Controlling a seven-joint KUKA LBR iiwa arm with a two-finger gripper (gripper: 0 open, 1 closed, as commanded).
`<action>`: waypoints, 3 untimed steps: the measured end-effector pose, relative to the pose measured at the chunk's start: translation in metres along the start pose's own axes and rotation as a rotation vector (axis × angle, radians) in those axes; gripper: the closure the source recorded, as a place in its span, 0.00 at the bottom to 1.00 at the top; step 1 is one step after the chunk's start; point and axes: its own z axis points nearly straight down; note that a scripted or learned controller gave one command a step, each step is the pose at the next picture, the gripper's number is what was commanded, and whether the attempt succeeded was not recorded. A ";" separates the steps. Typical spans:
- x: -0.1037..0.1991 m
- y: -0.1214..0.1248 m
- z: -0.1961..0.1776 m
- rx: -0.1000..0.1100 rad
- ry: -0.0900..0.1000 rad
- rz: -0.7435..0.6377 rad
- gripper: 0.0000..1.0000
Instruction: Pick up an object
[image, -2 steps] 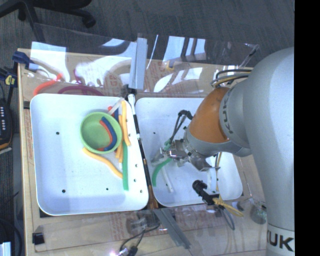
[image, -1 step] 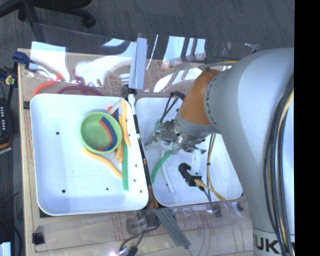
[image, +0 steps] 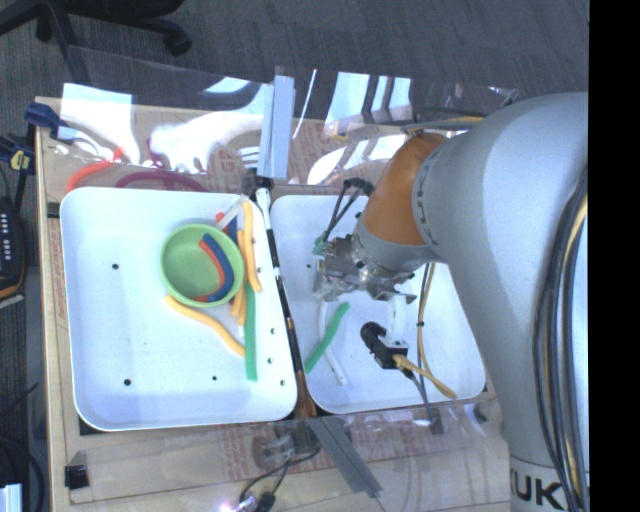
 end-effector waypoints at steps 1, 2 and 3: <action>0.000 0.000 0.000 0.000 0.000 -0.001 0.00; -0.076 -0.049 -0.008 0.007 0.003 -0.152 0.00; -0.008 -0.034 0.012 0.005 0.002 -0.166 0.00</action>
